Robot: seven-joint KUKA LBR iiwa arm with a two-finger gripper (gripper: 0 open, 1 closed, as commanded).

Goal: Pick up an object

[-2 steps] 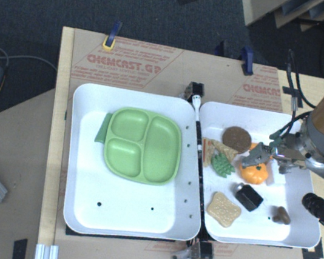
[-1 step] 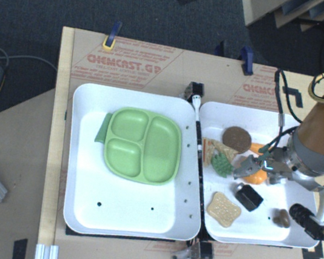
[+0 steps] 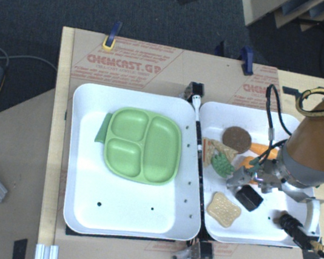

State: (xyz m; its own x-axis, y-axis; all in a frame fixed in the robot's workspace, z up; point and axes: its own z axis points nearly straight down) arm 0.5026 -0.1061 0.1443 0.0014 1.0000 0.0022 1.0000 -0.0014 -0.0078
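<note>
Green divided plate (image 3: 144,145) lay in our left bin (image 3: 80,143); claw (image 3: 246,178) hovered over right bin (image 3: 255,237) clutter, finger state we could not tell.

A grey arm (image 3: 302,171) with a broad orange band, black and yellow cables looping above it

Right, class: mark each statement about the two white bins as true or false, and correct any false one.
1. The green divided plate lies in the left bin. True.
2. The brown round disc lies in the left bin. False: it lies in the right bin.
3. The gripper is over the right bin. True.
4. The tan cracker-shaped piece rests on the green plate. False: it lies on the right bin's floor.
</note>
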